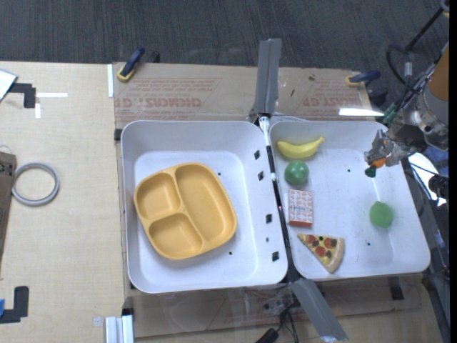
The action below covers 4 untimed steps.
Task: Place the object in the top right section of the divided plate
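plate: yellow divided plate (186, 210), three sections, sitting tilted in left bin (136, 263) | right bin (357, 259): banana (300, 147), green apple (296, 172), box (300, 208), pizza slice (323, 249), green ball (381, 214) lying | gripper (374, 161): hovering far right, grip state unreadable

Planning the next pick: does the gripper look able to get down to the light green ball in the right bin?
Probably yes. The gripper hangs over the right bin, and the light green ball lies apart from the other items with nothing covering it.
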Each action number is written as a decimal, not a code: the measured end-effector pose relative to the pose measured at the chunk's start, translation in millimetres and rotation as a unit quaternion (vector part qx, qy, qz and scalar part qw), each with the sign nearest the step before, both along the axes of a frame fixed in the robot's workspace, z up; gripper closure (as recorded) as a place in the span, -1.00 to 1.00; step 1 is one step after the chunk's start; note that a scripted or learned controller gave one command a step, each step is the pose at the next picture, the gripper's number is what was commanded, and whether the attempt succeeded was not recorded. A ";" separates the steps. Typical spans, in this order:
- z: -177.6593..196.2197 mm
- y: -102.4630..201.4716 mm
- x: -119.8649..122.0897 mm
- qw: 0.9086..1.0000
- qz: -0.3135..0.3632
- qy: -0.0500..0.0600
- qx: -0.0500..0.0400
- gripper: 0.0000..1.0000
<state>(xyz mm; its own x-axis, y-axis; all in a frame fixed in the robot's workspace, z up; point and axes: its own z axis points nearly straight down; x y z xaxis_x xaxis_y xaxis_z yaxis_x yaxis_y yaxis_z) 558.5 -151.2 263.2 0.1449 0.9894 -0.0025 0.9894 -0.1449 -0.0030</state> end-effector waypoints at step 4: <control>-171.9 45.2 -79.7 0.985 0.173 0.000 0.002 1.00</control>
